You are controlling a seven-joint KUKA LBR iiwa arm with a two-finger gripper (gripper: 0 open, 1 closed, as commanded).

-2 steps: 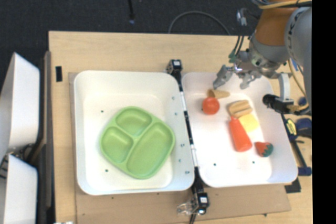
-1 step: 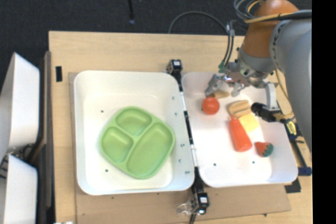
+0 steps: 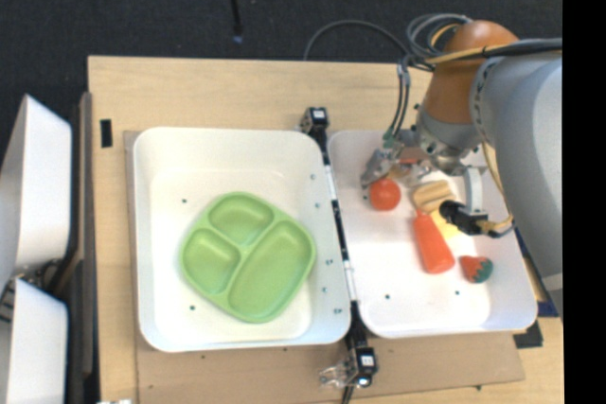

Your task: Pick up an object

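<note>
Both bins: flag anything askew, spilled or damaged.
Nothing stands out. The green plate lies flat in the left bin. In the right bin a tomato, carrot, tan block and strawberry lie loose near the gripper, unspilled.

Bright, even overhead light; soft focus; perhaps mild glare on bins.

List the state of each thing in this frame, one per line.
Gripper: low in the right bin, beside the tomato.
Tomato: resting on the bin floor.
Carrot: lying flat.
Strawberry: lying loose near the carrot.
Green plate: flat, right way up, in the left bin.
</note>
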